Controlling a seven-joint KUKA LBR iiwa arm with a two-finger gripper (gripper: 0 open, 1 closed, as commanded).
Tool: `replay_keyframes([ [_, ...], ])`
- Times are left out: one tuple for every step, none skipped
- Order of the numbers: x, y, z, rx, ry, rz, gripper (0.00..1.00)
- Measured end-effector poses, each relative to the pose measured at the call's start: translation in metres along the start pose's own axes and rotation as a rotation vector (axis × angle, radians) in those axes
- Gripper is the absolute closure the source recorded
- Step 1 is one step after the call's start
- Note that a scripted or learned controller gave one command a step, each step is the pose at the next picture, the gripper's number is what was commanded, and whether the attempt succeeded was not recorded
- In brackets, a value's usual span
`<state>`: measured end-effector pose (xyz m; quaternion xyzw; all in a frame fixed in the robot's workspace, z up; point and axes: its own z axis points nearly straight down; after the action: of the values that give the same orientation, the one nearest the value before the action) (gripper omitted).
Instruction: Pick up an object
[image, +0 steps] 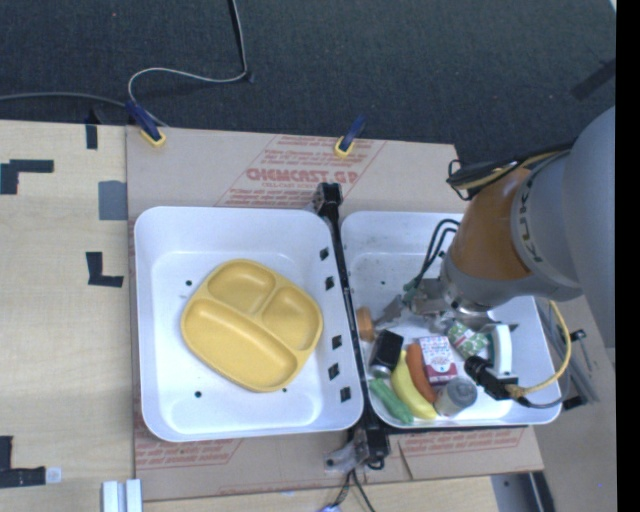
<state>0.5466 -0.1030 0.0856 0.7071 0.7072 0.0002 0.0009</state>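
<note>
— What do you see nearest you, along the front edge of the right bin (440, 228)?

— You have a heap there: a banana (412, 390), a green vegetable (391, 399) beside it, a carrot (420, 366), a small red carton (437, 354) and a grey cap (459, 394).

— And the gripper (432, 297)?

— You find it low over that bin's middle, just behind the heap. You cannot tell its opening, nor any hold.

— The left bin (160, 300)?

— You see a yellow divided plate (252, 323) lying flat at its centre. Beyond, two clips (146, 124) pin the cardboard's far edge.
</note>
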Motion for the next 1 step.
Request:
replay_keyframes([
  [0.0, 0.0006, -0.0097, -0.001, 0.0, -0.001, 1.0],
])
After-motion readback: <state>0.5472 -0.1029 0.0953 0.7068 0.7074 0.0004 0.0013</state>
